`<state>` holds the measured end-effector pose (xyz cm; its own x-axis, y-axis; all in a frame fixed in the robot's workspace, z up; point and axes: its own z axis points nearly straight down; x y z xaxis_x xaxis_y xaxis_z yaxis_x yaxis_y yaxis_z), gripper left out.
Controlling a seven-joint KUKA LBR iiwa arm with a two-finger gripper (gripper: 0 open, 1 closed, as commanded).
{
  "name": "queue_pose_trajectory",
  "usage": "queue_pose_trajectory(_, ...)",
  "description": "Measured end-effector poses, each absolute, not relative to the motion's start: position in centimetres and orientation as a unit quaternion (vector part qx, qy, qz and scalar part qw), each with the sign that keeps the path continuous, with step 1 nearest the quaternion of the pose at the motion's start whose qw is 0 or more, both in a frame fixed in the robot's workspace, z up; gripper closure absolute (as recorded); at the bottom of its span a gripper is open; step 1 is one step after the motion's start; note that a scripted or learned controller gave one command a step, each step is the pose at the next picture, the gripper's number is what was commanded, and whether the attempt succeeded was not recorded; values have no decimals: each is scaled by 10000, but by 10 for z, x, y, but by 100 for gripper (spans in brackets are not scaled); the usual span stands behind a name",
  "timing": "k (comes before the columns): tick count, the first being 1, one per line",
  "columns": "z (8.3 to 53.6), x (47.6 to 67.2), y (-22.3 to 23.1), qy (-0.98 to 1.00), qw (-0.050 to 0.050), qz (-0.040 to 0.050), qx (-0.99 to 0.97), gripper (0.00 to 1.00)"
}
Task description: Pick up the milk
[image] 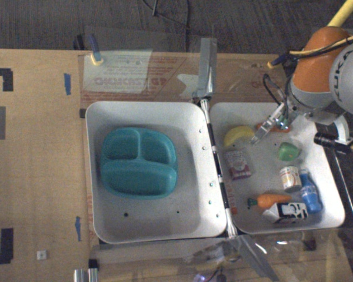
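The milk (pixel 292 211) is a small white carton with black markings, lying near the front edge of the right bin (pixel 335 216). It touches an orange carrot (pixel 272 200) on its left and sits just below a blue bottle (pixel 310 197). My gripper (pixel 266 128) hangs over the back of the right bin, just right of a yellow banana (pixel 238 135) and well away from the milk. Nothing shows in the gripper.
The right bin also holds a green apple (pixel 289 151), a small can (pixel 289 177) and a pink-and-white packet (pixel 238 164). A teal divided plate (pixel 139 162) lies in the left bin (pixel 100 122). A metal divider (pixel 215 157) separates the bins.
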<state>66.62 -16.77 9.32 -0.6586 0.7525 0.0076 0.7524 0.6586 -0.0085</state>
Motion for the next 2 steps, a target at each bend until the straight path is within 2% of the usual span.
queue_pose_trajectory(1, 109, 672, -171, -9105, -99, 16, -4134, 100)
queue_pose_trajectory(2, 108, 670, -169, -9106, -28, 14, -4132, 0)
